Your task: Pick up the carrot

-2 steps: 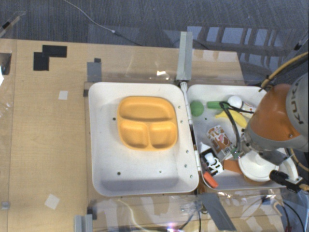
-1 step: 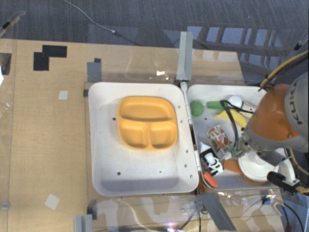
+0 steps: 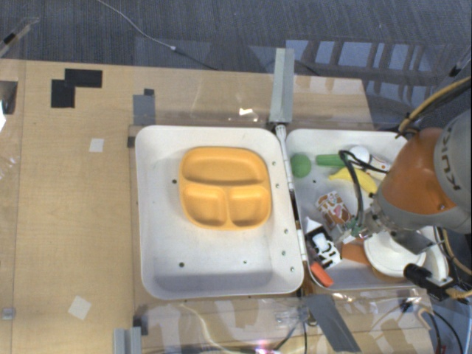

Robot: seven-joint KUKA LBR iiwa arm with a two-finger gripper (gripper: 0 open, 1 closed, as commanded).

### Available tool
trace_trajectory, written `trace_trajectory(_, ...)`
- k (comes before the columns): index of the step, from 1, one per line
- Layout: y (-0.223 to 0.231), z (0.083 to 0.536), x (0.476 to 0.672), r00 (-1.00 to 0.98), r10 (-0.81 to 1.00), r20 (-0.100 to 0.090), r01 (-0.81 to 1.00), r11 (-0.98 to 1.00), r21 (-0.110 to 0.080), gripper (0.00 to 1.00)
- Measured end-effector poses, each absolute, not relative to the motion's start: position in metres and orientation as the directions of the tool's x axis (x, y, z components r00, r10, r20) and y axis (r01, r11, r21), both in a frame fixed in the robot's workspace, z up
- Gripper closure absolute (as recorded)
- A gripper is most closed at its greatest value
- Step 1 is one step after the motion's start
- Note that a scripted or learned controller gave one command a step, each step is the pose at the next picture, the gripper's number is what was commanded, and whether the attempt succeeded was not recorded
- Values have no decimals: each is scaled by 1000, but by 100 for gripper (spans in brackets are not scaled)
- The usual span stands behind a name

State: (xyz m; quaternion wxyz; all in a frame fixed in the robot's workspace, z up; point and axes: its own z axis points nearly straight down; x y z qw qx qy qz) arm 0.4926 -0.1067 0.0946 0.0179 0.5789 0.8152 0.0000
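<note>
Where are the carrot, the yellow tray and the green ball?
carrot (image 3: 320, 275), camera view, middle of its orange body
yellow tray (image 3: 224, 186), camera view, divider between its compartments
green ball (image 3: 300, 165), camera view, its top centre

You've got loads of room in the left bin, just the yellow divided plate mid-tray. The right bin is cramped: arm over its right half, green ball, snack packet and black-and-white toy crowding the carrot against the front-left corner.
</note>
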Motion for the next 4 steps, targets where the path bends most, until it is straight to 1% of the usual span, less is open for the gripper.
trace_trajectory(4,-106,94,493,-330,944,-30,944,331,22,0)
